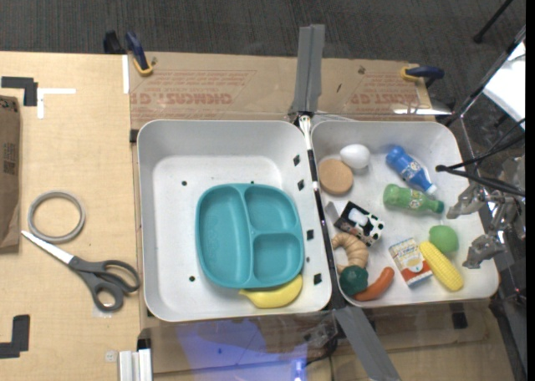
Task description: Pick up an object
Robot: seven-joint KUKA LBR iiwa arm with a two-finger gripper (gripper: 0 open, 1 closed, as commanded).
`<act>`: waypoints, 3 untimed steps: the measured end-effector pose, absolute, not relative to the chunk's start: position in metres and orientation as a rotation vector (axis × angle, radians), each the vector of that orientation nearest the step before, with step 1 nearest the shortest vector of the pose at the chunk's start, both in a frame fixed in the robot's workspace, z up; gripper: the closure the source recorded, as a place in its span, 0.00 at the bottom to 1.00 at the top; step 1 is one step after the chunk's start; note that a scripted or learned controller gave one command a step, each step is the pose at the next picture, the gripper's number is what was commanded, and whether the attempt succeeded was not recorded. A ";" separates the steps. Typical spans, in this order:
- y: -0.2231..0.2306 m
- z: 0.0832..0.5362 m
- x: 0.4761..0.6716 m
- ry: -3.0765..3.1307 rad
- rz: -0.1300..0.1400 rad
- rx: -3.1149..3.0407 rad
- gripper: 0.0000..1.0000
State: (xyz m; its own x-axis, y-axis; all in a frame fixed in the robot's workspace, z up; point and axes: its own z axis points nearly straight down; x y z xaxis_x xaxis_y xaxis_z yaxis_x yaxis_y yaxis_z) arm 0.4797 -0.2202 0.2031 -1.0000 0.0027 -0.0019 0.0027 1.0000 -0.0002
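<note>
The claw [483,225] is hanging at the right rim of the right bin [393,129], its metal linkage blurring against the clutter behind it, so whether it is released or clenched cannot be told; nothing is showing between its tips. The step in hand appears to be the approach, before any grasp. Candidate objects are lying nearest it: a green ball [444,238], a corn cob [440,265] and a green bottle [411,199] (all inside the right bin). The left bin [159,204] is holding a teal divided tray [249,234] and a banana [276,293]. The next move is calling for a descent centred over one object.
</note>
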 end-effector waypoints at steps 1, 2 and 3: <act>-0.204 0.093 0.496 3.135 -0.002 -0.159 0.00; -0.142 0.093 0.528 3.120 -0.001 -0.328 0.00; -0.107 0.093 0.553 3.121 -0.001 -0.310 0.00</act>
